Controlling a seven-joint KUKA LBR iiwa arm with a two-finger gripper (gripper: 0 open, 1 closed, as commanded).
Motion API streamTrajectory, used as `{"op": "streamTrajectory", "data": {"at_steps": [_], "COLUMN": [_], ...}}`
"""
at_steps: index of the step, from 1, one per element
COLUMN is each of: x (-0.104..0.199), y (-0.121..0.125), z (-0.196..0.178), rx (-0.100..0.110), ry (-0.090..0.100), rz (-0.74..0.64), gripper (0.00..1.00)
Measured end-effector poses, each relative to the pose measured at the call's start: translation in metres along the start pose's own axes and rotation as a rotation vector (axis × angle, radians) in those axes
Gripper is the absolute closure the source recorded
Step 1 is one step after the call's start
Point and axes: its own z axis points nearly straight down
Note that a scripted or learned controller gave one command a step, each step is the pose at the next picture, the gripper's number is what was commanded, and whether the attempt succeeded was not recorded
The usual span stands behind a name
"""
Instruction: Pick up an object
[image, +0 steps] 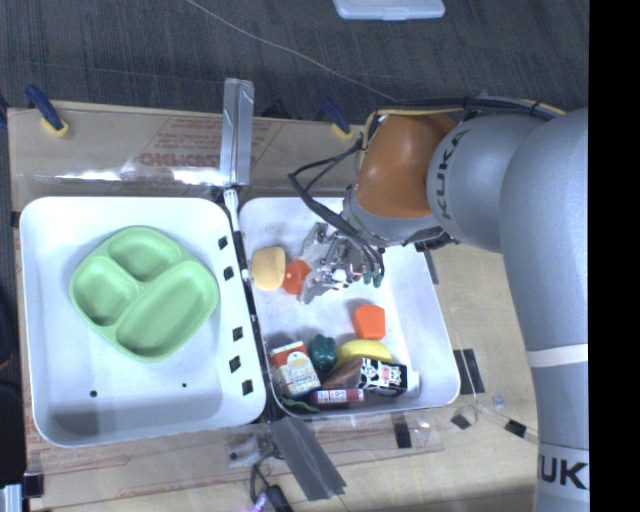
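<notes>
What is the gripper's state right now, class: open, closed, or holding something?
Gripper: cannot be told; it sits low in the right bin, beside the small orange object and the yellow round object.

Gripper low in right bin, beside orange object.

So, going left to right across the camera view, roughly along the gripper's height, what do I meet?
Green divided plate → pale yellow round item → small orange piece → gripper → orange block, slightly lower.

Dark grey carpet floor behind wood bench; blue clamps on bench edge.
</notes>
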Motion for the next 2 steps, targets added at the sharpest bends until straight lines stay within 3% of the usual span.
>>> {"op": "streamTrajectory", "data": {"at_steps": [1,2], "x": [-0.017,0.005], "y": [0.088,0.149], "z": [-0.094,-0.094], "rx": [-0.004,-0.002], "ry": [-0.007,0.005], "rz": [-0.010,-0.122], "gripper": [1.00,1.00]}}
